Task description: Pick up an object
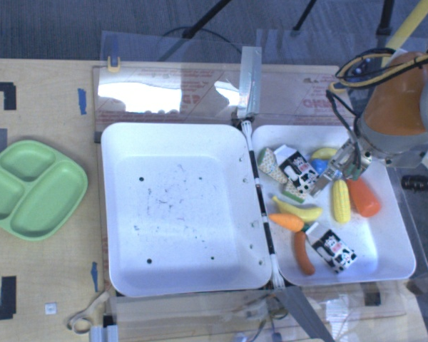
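Wooden worktop [43, 84], right bin [392, 258]: we see the claw [327, 175] low, fingers slightly parted, gripping nothing. Corn cob [340, 200] lies just right of it, long axis pointing away from us.

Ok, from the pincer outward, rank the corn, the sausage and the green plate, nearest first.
Pincer is over the right bin.
1. Corn, just below-right of it.
2. Sausage, lower in the same bin.
3. Green plate, far left on the bench.

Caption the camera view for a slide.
KUKA arm's hand low over the right bin of toy food, beside a corn cob; green plate at left.
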### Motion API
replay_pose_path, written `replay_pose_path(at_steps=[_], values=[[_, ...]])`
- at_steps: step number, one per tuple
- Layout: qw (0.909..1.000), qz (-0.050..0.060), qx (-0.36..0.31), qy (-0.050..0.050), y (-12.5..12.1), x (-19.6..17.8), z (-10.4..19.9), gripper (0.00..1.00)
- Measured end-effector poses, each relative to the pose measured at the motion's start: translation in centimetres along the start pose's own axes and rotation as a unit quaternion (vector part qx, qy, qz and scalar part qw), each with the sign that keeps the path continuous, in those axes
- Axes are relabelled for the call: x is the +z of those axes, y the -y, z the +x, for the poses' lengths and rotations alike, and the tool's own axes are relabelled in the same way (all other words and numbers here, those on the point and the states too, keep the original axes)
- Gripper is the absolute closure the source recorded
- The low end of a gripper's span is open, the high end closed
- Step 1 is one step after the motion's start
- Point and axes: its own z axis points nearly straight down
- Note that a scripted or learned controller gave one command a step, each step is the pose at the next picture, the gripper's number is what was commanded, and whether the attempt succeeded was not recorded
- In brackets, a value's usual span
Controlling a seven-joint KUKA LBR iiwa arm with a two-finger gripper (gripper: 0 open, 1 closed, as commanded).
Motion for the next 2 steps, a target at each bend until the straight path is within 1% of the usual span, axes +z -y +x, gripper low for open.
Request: replay_pose_path(at_steps=[1, 2], values=[[1.0, -0.002, 0.001, 0.003, 0.0, -1.1, -0.2, 1.0], [0.9913, 0.003, 0.131, -0.001, -1.0, -8.1, -3.3, 1.0]])
